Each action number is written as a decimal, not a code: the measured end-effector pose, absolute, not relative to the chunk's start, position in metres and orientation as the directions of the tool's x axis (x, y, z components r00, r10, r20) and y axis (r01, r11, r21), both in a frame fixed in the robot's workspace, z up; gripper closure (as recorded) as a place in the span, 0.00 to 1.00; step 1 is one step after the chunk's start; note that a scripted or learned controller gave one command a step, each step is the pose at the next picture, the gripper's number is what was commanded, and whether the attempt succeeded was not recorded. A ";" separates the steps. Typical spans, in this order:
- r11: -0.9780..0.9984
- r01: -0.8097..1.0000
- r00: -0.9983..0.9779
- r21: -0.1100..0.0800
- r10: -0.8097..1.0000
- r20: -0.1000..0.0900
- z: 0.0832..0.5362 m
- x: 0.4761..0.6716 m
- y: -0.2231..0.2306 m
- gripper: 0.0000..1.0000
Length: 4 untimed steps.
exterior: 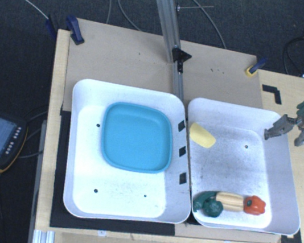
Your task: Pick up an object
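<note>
A: What is found nearest the camera?

B: At the near wall of the right bin (282, 169), a dark green piece (208, 205), a tan cylinder (230, 201) and a red piece (254, 205) are laid in a row, touching.

A: How is the gripper (290, 131) placed?

B: It is held above the far right corner of that bin. Its fingers are seen spread apart, and nothing is held between them.

A: Which step is in hand?

B: The approach is judged to be in hand; no object has been picked. A travel inward and a descent are required next. A pale yellow rounded block (202, 135), smooth and isolated, is offered as the easier target.

A: And outward?

B: A glossy blue square plate (137, 137) is seated in the left bin (83, 135).
</note>
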State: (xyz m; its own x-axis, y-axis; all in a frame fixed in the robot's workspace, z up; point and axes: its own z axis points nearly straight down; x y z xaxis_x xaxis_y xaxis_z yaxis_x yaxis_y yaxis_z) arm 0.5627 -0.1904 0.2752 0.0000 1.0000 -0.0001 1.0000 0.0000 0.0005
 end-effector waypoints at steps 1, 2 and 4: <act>0.000 1.000 0.000 -0.004 1.000 0.001 0.214 0.561 -0.194 0.00; 0.000 1.000 0.000 -0.005 1.000 0.001 0.151 0.559 -0.197 0.00; 0.000 1.000 0.000 0.002 1.000 0.000 0.112 0.560 -0.196 1.00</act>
